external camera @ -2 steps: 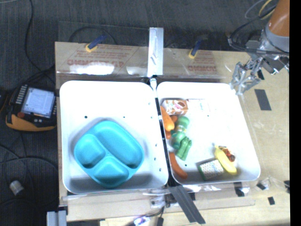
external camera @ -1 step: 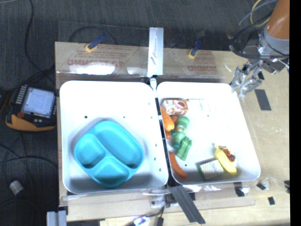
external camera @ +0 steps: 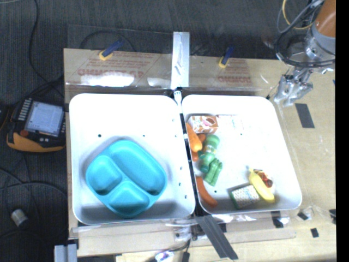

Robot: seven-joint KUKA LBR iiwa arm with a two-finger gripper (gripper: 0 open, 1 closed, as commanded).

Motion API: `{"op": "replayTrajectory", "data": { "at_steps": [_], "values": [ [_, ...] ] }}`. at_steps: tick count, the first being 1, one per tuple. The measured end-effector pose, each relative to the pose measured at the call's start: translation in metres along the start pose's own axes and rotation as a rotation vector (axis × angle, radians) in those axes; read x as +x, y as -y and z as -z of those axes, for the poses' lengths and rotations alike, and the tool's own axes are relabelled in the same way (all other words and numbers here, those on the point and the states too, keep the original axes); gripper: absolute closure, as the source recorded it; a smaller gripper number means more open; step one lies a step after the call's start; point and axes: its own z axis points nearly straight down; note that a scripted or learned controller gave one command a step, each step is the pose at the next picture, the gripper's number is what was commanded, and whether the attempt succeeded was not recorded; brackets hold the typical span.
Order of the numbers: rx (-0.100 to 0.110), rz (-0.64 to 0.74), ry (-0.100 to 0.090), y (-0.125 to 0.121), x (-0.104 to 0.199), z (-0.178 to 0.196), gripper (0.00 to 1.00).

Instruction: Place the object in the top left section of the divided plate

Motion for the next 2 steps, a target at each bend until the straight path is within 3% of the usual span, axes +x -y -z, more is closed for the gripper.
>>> {"op": "replayTrajectory", "data": {
  "at_steps": [1,2],
  "values": [
    [-0.003,0.144,-0.001,-0.03,-0.06,0.034,1.0],
    [-0.004,0.52,0.001,-0.046,-0.023,0.046,1.0]
  ]
}}
